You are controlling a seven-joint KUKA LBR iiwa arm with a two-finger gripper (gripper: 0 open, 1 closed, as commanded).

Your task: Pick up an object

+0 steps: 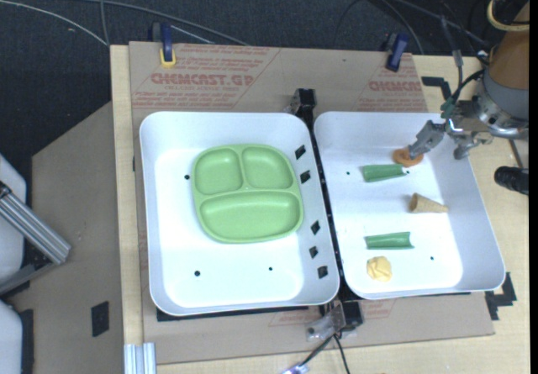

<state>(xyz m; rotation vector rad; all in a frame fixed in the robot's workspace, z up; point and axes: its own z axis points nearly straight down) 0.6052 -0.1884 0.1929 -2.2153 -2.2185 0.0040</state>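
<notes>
An orange piece (pixel 408 157) is seen at the upper right, in the right bin (pixel 479 204), touched by the jaws of the gripper (pixel 420 145); their opening cannot be told. Nearby are laid two green sticks (pixel 382 172) (pixel 388 239), a tan wedge (pixel 427 203), a yellow lump (pixel 379 267). A green divided plate (pixel 246 193) is held by the left bin (pixel 160 196).

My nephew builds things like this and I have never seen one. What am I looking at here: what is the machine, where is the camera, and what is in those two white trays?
The one camera is fixed above a bench and looks down at a slant. The machine is a robot arm reaching in from the right, with a two-finger gripper at its tip. Its job is to pick up an object.

The left bin holds a green divided plate. The right bin holds small toy-like pieces: an orange piece right at the gripper's tip, two green pieces, a tan wedge and a yellow lump.

Whether the gripper actually holds the orange piece is too small to tell.
</notes>
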